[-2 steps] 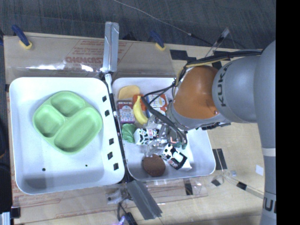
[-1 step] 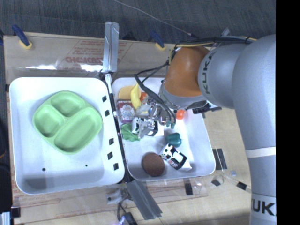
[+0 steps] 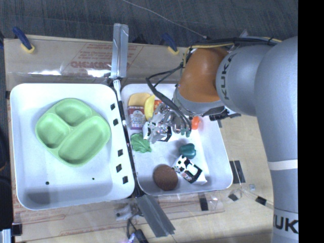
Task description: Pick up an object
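White letters "KU" show on the grey arm (image 3: 283, 135) at its lower right, cut off at the frame's edge. Faint red print runs along the cardboard strip (image 3: 91, 62) behind the bins, too blurred to read. The small can (image 3: 136, 118) carries a red label, unreadable.

The grey arm (image 3: 263, 100) is extended in from the right, its orange band (image 3: 200, 80) seen above the wrist, with the gripper (image 3: 163, 128) lowered and pointed down-left.
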`<action>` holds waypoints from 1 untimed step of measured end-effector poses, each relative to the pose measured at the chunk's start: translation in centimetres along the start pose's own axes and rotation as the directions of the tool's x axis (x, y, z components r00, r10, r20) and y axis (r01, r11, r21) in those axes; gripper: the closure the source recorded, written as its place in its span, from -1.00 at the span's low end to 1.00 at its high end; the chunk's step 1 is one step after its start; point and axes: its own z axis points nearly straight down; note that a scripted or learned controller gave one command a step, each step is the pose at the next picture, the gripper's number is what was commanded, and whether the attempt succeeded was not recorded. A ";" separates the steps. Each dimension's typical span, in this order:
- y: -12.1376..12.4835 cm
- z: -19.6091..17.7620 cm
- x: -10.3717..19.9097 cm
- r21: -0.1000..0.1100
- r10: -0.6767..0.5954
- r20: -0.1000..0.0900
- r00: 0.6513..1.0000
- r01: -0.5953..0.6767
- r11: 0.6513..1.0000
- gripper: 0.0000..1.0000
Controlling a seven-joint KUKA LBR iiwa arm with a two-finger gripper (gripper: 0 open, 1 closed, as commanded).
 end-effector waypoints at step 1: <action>-8.4 -2.4 -0.3 0.002 0.252 0.001 0.968 -0.252 0.968 1.00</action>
